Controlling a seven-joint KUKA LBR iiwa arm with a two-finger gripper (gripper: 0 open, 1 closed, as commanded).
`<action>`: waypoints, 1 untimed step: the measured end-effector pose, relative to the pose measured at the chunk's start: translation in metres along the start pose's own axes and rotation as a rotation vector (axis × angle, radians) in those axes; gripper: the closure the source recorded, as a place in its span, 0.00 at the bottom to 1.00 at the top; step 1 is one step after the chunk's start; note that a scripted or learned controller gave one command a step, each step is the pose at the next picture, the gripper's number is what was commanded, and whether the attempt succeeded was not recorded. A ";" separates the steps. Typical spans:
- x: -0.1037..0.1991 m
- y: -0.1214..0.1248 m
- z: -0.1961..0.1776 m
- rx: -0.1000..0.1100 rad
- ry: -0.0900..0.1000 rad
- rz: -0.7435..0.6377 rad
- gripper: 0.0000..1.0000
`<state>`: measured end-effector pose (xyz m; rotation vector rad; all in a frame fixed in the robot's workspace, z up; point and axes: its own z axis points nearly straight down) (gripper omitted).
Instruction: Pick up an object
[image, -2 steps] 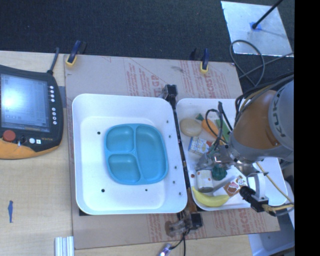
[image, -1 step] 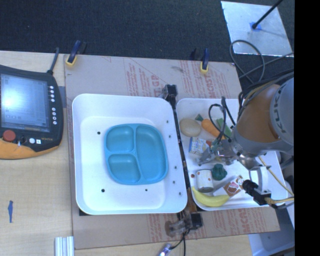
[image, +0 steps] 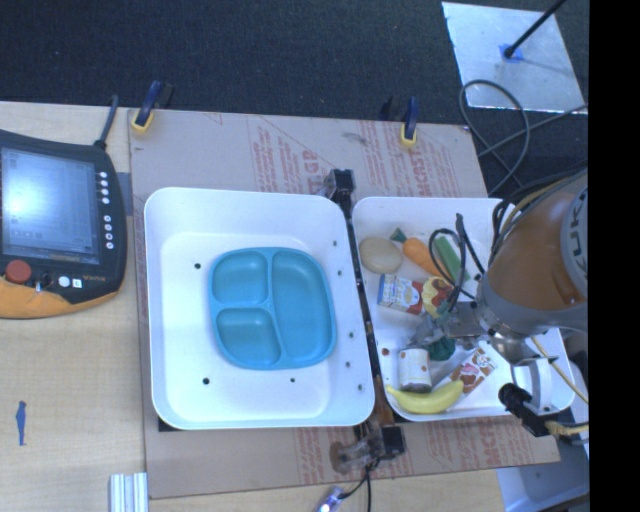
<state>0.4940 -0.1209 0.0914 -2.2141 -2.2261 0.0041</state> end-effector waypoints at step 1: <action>-0.001 0.000 -0.010 0.001 -0.001 -0.004 1.00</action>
